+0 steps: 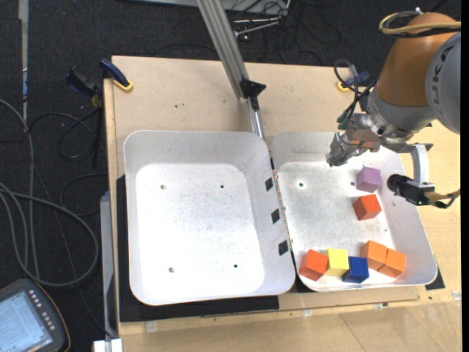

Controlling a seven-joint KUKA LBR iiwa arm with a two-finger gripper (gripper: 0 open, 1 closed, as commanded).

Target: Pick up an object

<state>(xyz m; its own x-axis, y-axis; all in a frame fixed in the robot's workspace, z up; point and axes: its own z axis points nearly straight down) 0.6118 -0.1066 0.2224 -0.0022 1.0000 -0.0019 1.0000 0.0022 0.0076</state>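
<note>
**Arm over right bin, nothing gripped**

Arm enters from the right, orange band up high, wrist angled down-left. Gripper (pixel 338 155) hangs above the right bin (pixel 308 147) near its back edge. Can't tell the jaw gap at this angle; no object visible between them. Purple cube (pixel 368 178) sits just beside it, lower right, red-orange cube (pixel 366 206) below that. Remaining cubes cluster along the front wall.

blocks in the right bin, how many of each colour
orange blocks: 4
purple block: 1
yellow block: 1
blue block: 1
total: 7, all in the right bin
</note>
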